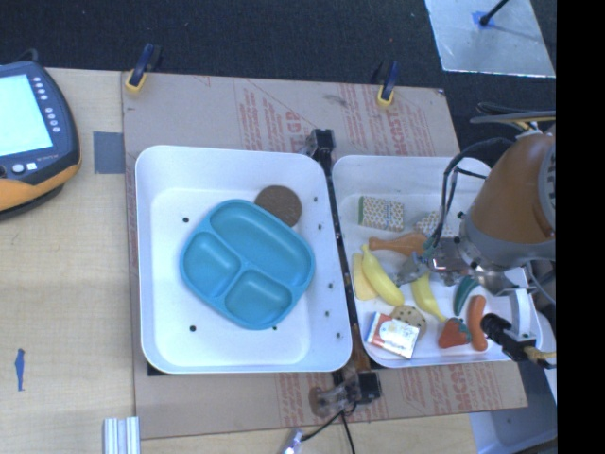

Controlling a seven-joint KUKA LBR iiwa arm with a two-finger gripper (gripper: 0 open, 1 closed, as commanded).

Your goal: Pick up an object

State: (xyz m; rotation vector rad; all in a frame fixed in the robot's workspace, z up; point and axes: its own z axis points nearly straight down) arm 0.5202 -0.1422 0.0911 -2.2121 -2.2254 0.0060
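The right bin (397,165) holds several toy foods. There are two yellow bananas (376,277) (426,299), an orange carrot (397,245) and a patterned block (381,213). A cheese wedge (407,316), a white card box (392,337), a strawberry (454,333) and a red sausage (477,321) lie there too. My gripper (422,268) is low inside this bin, between the carrot and the second banana. The arm's orange band (510,197) hides the bin's right part.
The left bin (161,253) carries a blue divided plate (248,263) and a brown round disc (279,203) at the plate's far edge. A tablet-like pendant (28,130) lies at the bench's far left. Clamps (321,143) join the bins.
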